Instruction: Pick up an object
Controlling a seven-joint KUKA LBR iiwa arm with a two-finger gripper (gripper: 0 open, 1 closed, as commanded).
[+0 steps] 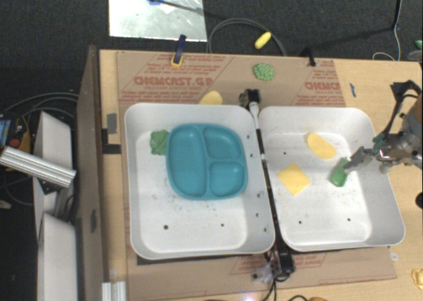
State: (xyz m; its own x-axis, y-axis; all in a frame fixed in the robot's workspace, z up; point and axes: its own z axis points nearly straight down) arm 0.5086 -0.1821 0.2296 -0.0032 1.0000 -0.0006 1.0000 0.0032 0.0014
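Note:
In the right bin (370, 227) lie a pale yellow oval piece (321, 145), a yellow square piece (293, 178) and a small green object (339, 175). My gripper (352, 162) reaches in from the right, low over the bin, and its tip sits right at the upper end of the green object. From this angle I cannot tell whether the object is gripped or only touched. The left bin (198, 237) holds a teal divided plate (206, 161) with a green leafy piece (158, 141) at its left edge.
Behind the bins, on the cardboard, lie a green round piece (264, 71), a yellow piece (211, 98) and a blue and yellow clamp (178, 55). A yellow item (263, 40) and a foil sheet (157, 2) lie on the floor beyond.

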